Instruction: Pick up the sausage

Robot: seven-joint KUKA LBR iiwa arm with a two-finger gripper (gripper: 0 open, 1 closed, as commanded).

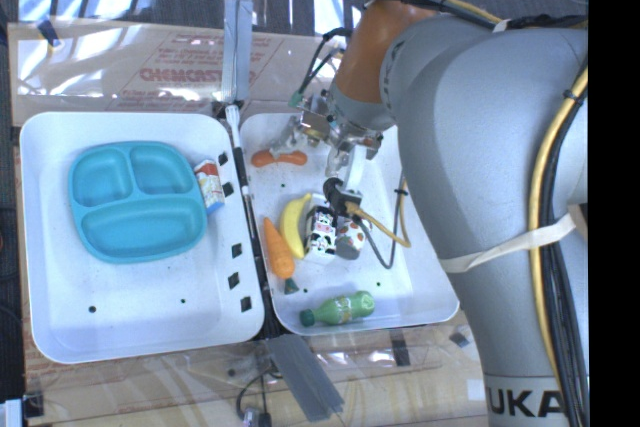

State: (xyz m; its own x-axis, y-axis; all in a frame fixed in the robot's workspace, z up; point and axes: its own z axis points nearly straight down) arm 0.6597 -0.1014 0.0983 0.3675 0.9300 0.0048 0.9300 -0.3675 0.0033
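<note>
Sausage (278, 157) lies on the floor of the right-hand bin (400, 290), just beside the gripper (325, 137), on its side toward the other bin. Whether the gripper is apart or together cannot be told — the wrist hides it. Nearer the camera than the gripper lie a banana (295, 223), a carrot (278, 250) and a green bottle (340, 308).

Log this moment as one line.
task: pick sausage | sausage: lying in right bin, far end | gripper: close beside it
</note>
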